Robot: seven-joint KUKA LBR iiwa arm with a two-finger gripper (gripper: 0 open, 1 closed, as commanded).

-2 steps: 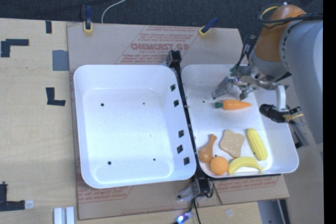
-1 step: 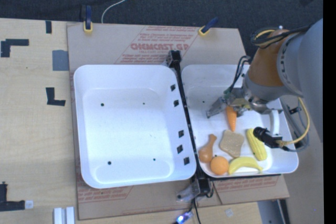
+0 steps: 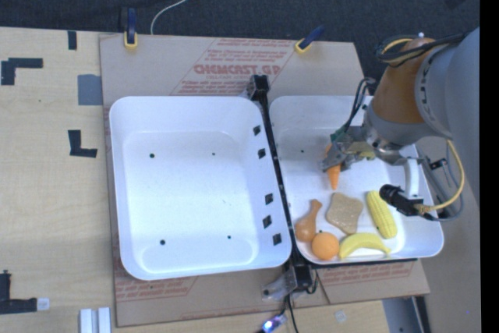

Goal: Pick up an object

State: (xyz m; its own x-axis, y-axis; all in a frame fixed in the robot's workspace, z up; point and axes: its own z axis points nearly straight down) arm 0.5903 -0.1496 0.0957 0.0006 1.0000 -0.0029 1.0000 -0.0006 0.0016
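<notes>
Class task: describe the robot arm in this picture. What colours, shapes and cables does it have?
The arm is a thick, rounded grey cylinder with an orange band above the wrist. Yellow and black cables loop around the wrist and lower side. The gripper is small, dark grey, with greenish parts.

Grey KUKA arm point(image 3: 456, 86), rounded casing, broad orange band point(image 3: 398, 93) above the wrist. Yellow and black cables loop over the band's far side and down the arm's right side. Small dark gripper point(image 3: 337, 160) with greenish parts.
</notes>
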